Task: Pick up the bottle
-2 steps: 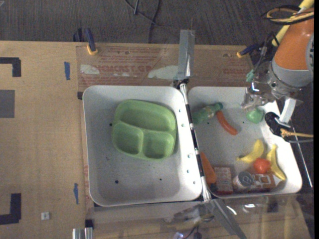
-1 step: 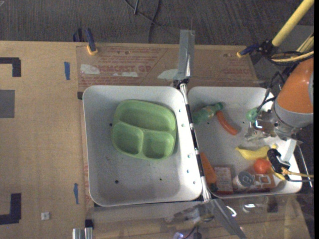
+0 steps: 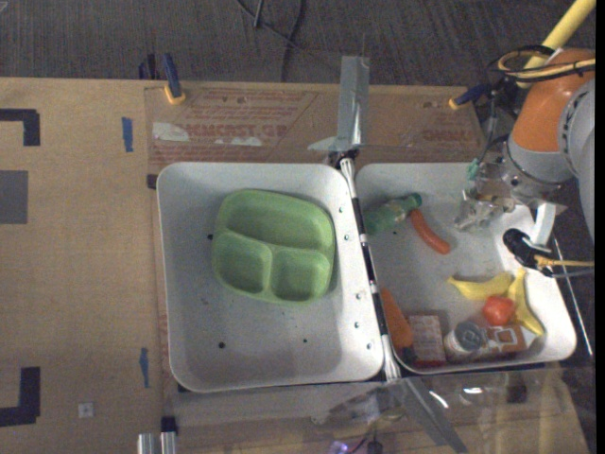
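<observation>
Left bin: green tray, far-centre. Right bin: carrot far side, banana and tomato right, can and box near edge.

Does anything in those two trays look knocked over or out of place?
The green bottle lies on its side against the right bin's left wall instead of standing. An orange carrot leans along that same wall. Otherwise it's just loose clutter.

My grey arm with its orange band reaches in from the right, and my gripper points down, holding nothing.
</observation>
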